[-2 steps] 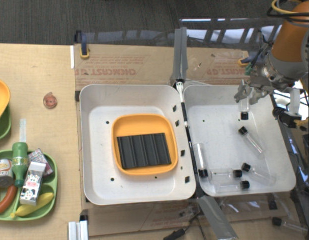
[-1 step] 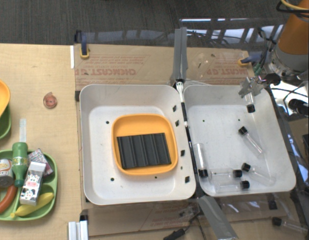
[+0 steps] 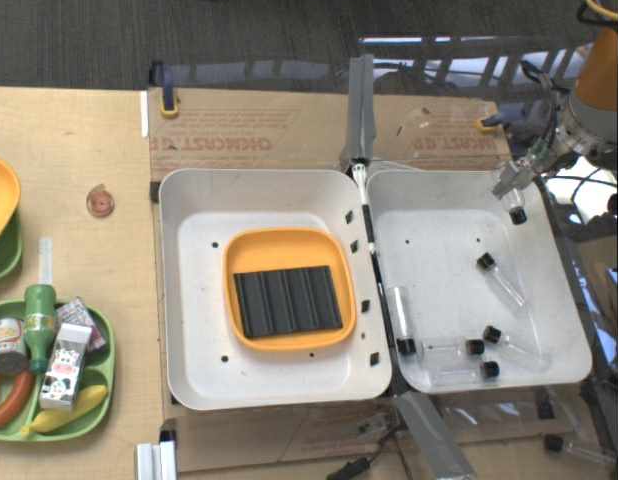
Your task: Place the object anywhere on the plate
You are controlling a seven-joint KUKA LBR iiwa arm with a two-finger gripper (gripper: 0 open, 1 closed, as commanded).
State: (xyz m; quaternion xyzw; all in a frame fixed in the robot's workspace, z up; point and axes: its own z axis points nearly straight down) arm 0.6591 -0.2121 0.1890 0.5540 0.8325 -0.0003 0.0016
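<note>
Two bins, one plate, tubes waiting on the right

One gripper point(image 3: 513, 190) hangs over the far right corner of the right bin point(image 3: 429, 198), at the end of the grey arm point(image 3: 579, 118) with its orange band. Its metal fingers point down and left; whether they are spread or closed I cannot tell, and nothing shows between them.

Below it, on the right bin's floor, lie several clear tubes with black caps. One tube point(image 3: 501, 280) lies apart near the middle right, slanted. Another tube point(image 3: 398, 318) lies along the left wall, cap toward the near edge. More tubes point(image 3: 469, 353) cluster by the near wall, close together, their clear bodies hard to separate against the white plastic.

In the left bin point(image 3: 189, 268) sits the plate point(image 3: 249, 258): orange, rounded-square, smooth, with a raised rim. A dark grey ribbed insert point(image 3: 289, 301) covers most of its base.

Both bins are shallow, white, matte, with rounded corners, and touch along a middle seam. Brown cardboard point(image 3: 249, 133) lies beneath them. Left of that, on the wooden table point(image 3: 69, 148), a green tray point(image 3: 89, 408) holds toy food
</note>
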